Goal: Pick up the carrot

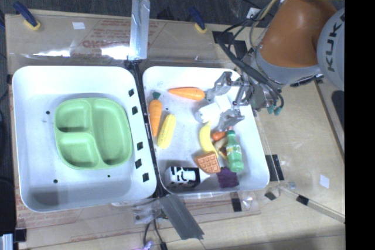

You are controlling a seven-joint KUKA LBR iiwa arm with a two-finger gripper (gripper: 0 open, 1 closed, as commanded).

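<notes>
Gripper [225,103] hovers open beside carrot [186,93], near bin rim [193,69].

I see two carrots in the right bin. One carrot [186,93] is orange with a small green top. It lies flat, near the bin's far wall. The other carrot [154,116] lies along the left wall, its green top at the far end, touching the yellow corn [166,130].

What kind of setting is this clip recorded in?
Likely a robotics lab pick-and-place bench: two white bins taped to a board, toy food such as a carrot and corn, and the robot arm above the right bin.
</notes>
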